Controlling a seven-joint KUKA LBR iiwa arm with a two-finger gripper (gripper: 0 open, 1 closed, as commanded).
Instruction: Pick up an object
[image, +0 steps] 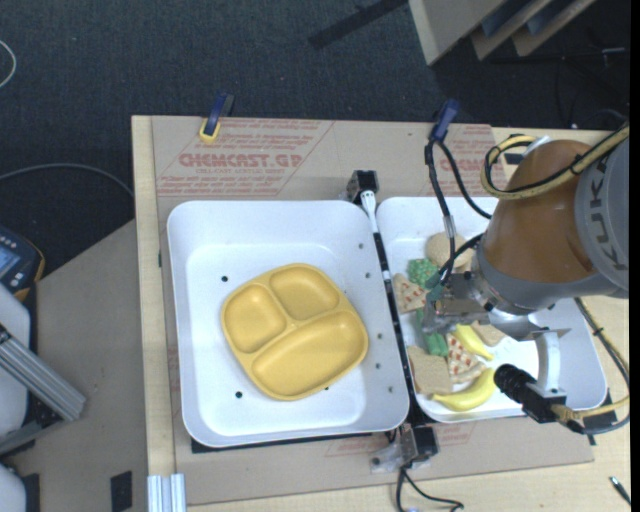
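Note:
The right bin (590, 375) holds a pile of toy food. A yellow banana (467, 397) lies near its front wall, with a pizza slice (460, 358) and a tan bread slice (429, 373) just behind it. A green piece (422, 270), a tan cracker (408, 293) and a second green piece (437, 343) sit by the bin's left wall. My gripper (438, 318) is down over the middle of this pile, between the two green pieces. The arm's orange band and grey wrist hide the items to its right.
The left bin (195, 250) holds a yellow divided plate (294, 328) near its middle. A round tan piece (438, 247) lies at the back of the right bin. Black cables run along the ridge between the bins and over the right bin's back edge.

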